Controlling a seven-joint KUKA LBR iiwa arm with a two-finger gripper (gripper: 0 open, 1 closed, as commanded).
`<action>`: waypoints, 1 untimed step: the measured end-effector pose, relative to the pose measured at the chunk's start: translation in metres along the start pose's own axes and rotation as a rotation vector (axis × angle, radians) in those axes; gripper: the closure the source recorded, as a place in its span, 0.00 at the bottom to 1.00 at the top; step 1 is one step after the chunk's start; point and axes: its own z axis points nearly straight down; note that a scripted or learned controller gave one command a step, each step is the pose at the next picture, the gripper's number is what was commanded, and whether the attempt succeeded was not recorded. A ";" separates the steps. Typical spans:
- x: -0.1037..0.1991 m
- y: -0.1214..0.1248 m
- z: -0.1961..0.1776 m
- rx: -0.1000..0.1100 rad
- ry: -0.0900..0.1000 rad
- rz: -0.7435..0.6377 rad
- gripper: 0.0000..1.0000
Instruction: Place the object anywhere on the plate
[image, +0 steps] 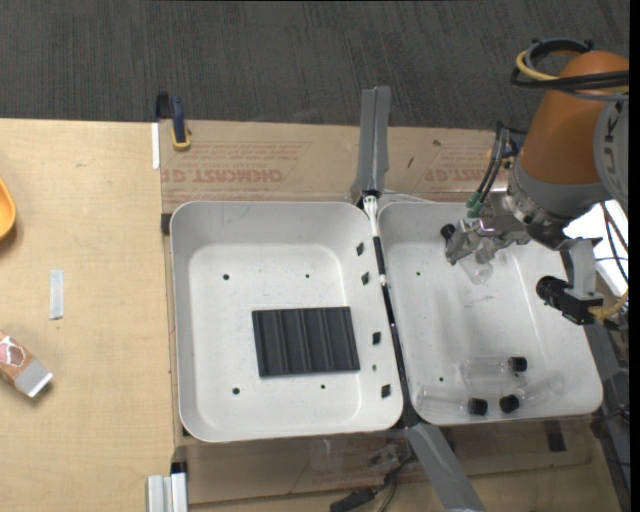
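Both white bins, the left bin (200, 300) and the right bin (440, 330), look like smooth, faintly glossy plastic. The dark ribbed plate (305, 340) in the left bin is matt. The bench (80, 200) looks like pale, matt wood. The arm's orange band (570, 130) shines.

Orange object (5, 210), grey strip (56, 295)

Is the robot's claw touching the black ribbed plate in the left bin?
Apart. The camera view shows the gripper over the right bin, the plate well across the divider.
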 end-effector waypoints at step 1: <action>0.076 -0.018 -0.085 -0.002 0.000 -0.112 1.00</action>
